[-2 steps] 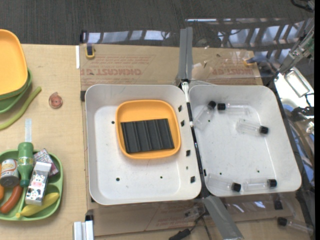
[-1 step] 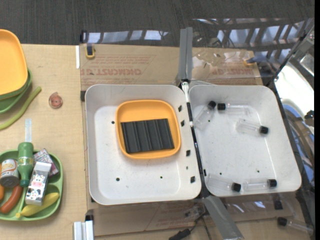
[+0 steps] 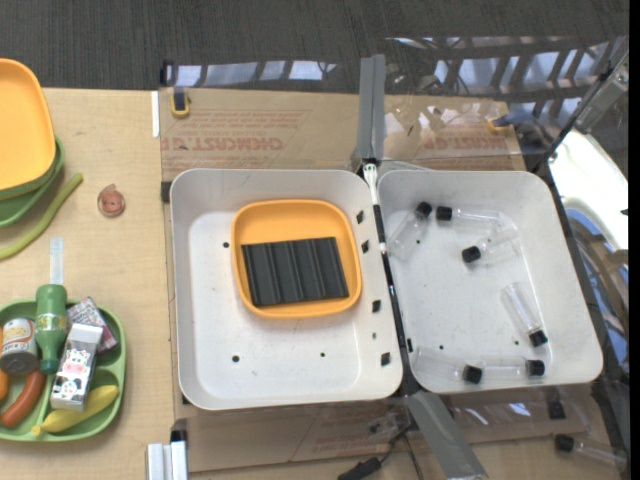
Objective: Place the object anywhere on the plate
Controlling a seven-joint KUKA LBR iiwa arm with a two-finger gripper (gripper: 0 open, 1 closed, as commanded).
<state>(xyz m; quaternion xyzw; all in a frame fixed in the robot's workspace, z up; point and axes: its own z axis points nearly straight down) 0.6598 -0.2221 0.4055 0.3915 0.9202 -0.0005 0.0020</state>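
Two shallow white bins sit side by side on the bench so that one serves as the source and the other as the goal. The left bin [image 3: 185,298] holds the orange plate [image 3: 295,216], set flat towards the bin's upper middle, with bare floor on every side. That leaves room for a descent from above. A dark ribbed slab [image 3: 297,272] lies flat on the plate and covers most of its well. It may be a liner rather than a loose item, but the slanted view does not settle this.

The right bin [image 3: 570,268] holds several clear tubes with black caps, all lying on their sides and well apart from the plate:
- One tube [image 3: 525,313] lies near the right wall.
- Another tube [image 3: 500,370] lies along the lower wall.
- A third tube [image 3: 445,211] lies near the upper left corner.

These tubes are judged to be the task's objects, and none of them rests on the plate yet. They are round and smooth, so they would probably roll if nudged. Those hugging a wall leave little room for a grasp.

Whether the gripper is spread or pressed together cannot be told. A green tray [image 3: 110,388] of toy food stands apart on the left of the bench.
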